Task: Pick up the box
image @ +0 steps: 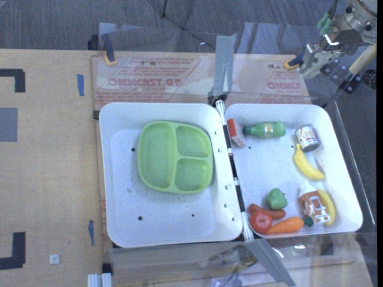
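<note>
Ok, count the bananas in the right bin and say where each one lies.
2. One banana lies near the bin's right wall, just below the small can. The other banana lies in the lower right corner, against the carton.

Arm [359,5] cut off by the top right corner. Gripper [311,61] too small and blurry to tell about its grip. Small red box [235,134] partly tucked against the bin wall [230,160]. Carton [315,207] covering part of a banana [328,201]. Writing on can [307,138] too tiny to read.
</note>
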Controlling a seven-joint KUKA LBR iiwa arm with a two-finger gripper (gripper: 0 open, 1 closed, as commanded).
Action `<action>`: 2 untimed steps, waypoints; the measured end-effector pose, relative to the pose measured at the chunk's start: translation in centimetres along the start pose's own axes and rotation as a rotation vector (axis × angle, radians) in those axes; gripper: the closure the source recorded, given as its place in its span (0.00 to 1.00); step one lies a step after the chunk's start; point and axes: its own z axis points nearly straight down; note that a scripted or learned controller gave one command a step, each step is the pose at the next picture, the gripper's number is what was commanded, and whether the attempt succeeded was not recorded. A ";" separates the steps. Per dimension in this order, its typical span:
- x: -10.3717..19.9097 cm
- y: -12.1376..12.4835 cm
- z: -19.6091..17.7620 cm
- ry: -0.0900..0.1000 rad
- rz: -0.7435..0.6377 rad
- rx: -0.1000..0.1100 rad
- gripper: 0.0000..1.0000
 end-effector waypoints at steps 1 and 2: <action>0.0 0.0 0.0 0.000 0.000 0.000 0.00; 0.5 -8.6 15.3 0.003 0.419 0.007 0.00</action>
